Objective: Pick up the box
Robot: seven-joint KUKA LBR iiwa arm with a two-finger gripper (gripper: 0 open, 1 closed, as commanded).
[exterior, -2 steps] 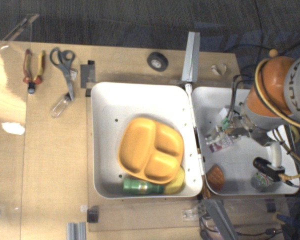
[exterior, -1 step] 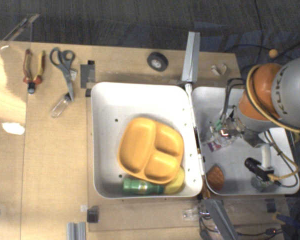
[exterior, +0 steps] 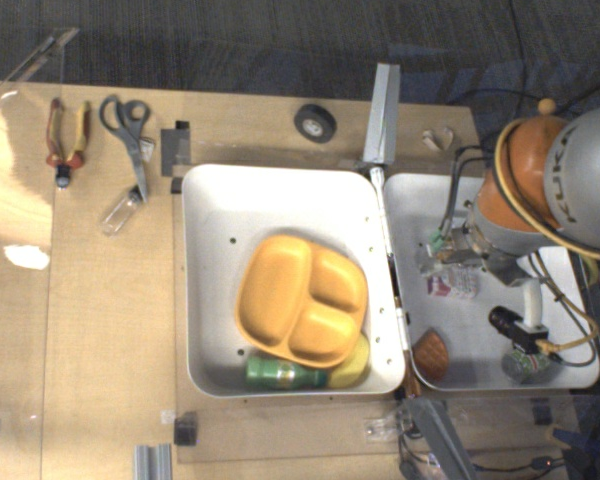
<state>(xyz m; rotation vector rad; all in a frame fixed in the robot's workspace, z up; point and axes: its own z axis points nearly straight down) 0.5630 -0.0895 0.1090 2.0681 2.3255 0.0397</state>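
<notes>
From my remote seat, the wooden tabletop (exterior: 100, 348) is the biggest thing, and I place everything against the left white bin (exterior: 212, 298) that sits on it. The grey arm (exterior: 570, 183) with its orange band comes in from the right, over the right white bin (exterior: 570, 373) that butts against the left bin's right wall. In the left bin a yellow divided tray (exterior: 302, 296) lies tilted, covering part of a green can (exterior: 280, 372) and a yellow-green piece of fruit (exterior: 352, 366) along the near wall. The claw (exterior: 458, 253) hangs just right of the left bin's right wall, directly over the box (exterior: 452, 284), a small pale packet with red and purple print too blurred for me to read; I cannot tell how the claw stands. Nearer me in the right bin lies a brown rounded object (exterior: 432, 352). Beyond the left bin's far left corner lie scissors (exterior: 132, 133), and red-handled pliers (exterior: 65, 138) farther left. A black tape roll (exterior: 315, 122) sits past its far wall.
</notes>
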